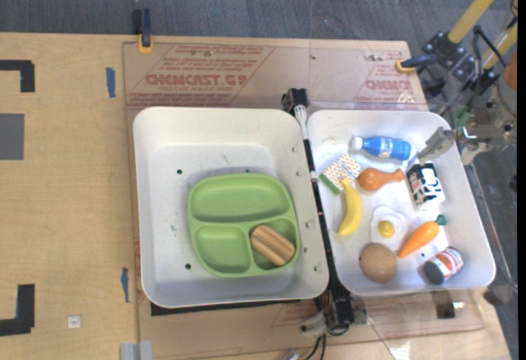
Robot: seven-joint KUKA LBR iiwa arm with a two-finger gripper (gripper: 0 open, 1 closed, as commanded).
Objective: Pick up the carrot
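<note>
The orange carrot (419,237) with a small green top lies slanted in the right bin (481,243), near its front right. It rests between a fried egg (386,227) on its left and a small can (442,265) on its right. My gripper (440,142) hangs over the bin's far right rim, well behind the carrot and apart from it. Nothing is seen held in it.
The right bin also holds a blue bottle (380,147), a drumstick (378,178), a banana (351,210), a brown round item (378,262), a black-and-white carton (424,184) and a colourful packet (339,172). In the left bin a green divided tray (238,206) carries a sausage roll (272,244).
</note>
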